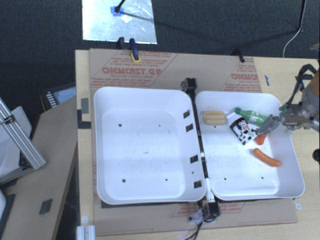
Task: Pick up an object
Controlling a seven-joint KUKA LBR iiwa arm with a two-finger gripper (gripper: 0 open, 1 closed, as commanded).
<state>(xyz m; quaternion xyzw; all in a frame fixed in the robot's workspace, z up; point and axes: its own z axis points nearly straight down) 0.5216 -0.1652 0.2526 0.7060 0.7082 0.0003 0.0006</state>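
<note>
The right bin (280, 184) holds several small items. A tan bun (214, 117) lies near its upper left. A green piece (252, 115) sits at the top, and a black-and-white cow-patterned block (241, 130) just below it. A small orange piece (260, 139) lies under the gripper tip, and an orange sausage (267, 158) further down. My gripper (266, 126) reaches in from the right, low over the bin's upper right part, right beside the cow-patterned block and the orange piece. I see nothing clearly held in it.
The left bin (100, 134) stands beside the right one, with a black-clipped divider (197, 144) between them. Both rest on a cardboard sheet (150, 69) on the bench. A metal rail (20, 139) lies at the far left.
</note>
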